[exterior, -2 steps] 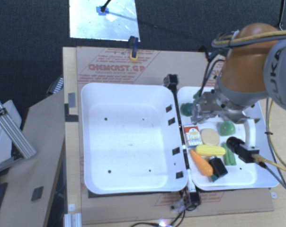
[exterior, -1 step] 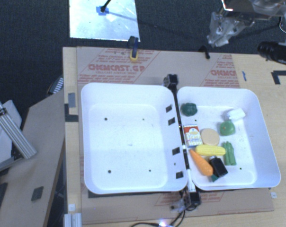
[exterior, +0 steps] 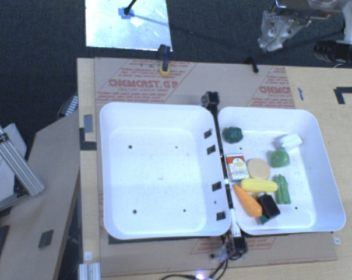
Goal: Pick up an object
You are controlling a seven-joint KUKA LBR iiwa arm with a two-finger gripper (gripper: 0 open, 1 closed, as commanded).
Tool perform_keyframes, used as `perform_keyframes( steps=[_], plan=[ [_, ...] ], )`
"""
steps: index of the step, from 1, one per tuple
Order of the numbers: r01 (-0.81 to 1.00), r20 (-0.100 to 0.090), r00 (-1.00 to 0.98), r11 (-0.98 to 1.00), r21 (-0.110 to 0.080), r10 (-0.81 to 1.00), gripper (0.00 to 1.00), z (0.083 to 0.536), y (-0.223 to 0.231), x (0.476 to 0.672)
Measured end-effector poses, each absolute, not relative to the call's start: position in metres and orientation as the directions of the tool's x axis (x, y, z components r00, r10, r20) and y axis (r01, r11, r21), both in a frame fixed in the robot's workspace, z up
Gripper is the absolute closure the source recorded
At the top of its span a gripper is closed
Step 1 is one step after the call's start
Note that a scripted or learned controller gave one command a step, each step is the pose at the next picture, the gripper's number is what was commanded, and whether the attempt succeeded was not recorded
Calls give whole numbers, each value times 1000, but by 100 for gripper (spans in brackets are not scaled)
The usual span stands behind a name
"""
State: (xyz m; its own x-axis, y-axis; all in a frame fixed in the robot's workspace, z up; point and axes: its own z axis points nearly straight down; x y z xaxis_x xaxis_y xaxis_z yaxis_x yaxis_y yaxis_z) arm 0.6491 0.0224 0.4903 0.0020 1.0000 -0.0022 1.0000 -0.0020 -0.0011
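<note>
**Gripper parked high, the pickings lie below it in the right bin**

The grey two-finger gripper (exterior: 275, 31) hangs at the view's top, beyond the bench; whether it is open or closed, I cannot tell. The small objects cluster in the shallow white right-hand bin (exterior: 321, 156), well apart from it, toward the view's bottom. Nearest lies the dark green rounded lump (exterior: 232, 135); the long orange carrot (exterior: 247, 200) slants farther off

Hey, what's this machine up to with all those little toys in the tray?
A robot arm is meant to pick up an object. At this moment its gripper hangs above the bench, beyond the far edge of the right bin, holding nothing. That bin holds toy food: an ear of corn, a carrot, a green pepper and a small red box. The left bin sits beside it.
</note>
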Motion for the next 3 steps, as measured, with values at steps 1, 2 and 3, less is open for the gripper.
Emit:
perform_keyframes(
  steps=[1,2,3],
  plan=[
    [1000,4,-13,12,7,1000,100,539,101,614],
    [1000,-1,2,-2,3,1000,100,534,68,670],
    [1000,2,-9,9,3,1000,100,535,115,668]
  ],
)
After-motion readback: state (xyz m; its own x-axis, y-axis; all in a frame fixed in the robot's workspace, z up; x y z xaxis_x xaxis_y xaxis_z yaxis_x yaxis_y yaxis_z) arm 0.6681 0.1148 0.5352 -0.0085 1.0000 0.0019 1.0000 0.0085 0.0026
